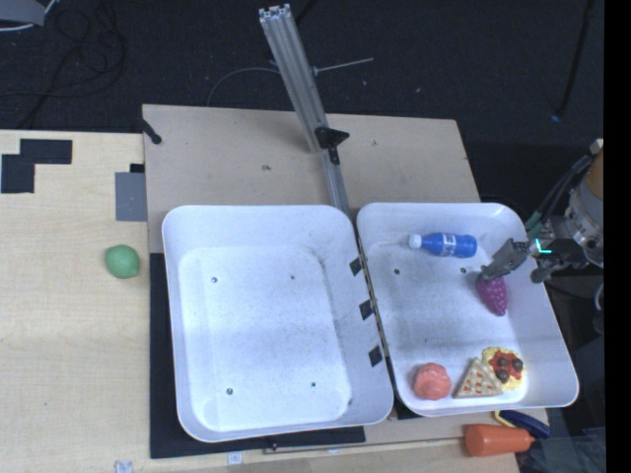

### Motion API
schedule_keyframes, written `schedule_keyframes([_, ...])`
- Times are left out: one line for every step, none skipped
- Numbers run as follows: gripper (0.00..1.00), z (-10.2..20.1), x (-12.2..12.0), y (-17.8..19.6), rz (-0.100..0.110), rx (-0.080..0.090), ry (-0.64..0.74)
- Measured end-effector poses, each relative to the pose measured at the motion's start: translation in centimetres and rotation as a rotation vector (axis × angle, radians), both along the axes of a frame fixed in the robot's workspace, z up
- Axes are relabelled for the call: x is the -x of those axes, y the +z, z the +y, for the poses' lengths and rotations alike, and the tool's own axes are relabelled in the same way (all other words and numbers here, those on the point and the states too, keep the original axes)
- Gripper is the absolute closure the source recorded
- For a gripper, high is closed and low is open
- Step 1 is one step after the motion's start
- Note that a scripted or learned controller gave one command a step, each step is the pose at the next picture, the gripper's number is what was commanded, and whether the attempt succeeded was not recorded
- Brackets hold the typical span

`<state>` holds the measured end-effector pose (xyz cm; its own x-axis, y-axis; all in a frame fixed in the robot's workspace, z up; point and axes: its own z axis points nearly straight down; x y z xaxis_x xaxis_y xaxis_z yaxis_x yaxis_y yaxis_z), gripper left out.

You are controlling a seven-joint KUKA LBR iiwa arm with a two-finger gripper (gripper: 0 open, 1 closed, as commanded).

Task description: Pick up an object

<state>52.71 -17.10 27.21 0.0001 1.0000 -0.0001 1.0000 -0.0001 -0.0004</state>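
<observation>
Gripper (520,262) over right bin (434,313), far-right part; fingers spread apart, nothing between them. Purple grape bunch (494,294) just below the near finger. Blue bottle (444,244) on its side, left of gripper.

Robotics lab: plywood bench (246,156) bearing two white bins (266,323), aluminium extrusion post (301,77) rising behind, loose cables (59,28) on dark floor, toy food scattered as test pieces.

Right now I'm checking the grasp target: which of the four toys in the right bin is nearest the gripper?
The purple grape bunch, right below the gripper.
</observation>
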Motion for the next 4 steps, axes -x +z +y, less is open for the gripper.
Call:
schedule_keyframes([0.0,0.0,0.0,0.0,0.0,0.0,0.0])
schedule_keyframes([0.0,0.0,0.1,-4.2,0.004,-0.001,0.001])
schedule_keyframes([0.0,-0.4,0.5,-10.4,0.005,-0.001,0.0])
schedule_keyframes([0.0,0.6,1.0,-16.0,0.005,-0.002,0.001])
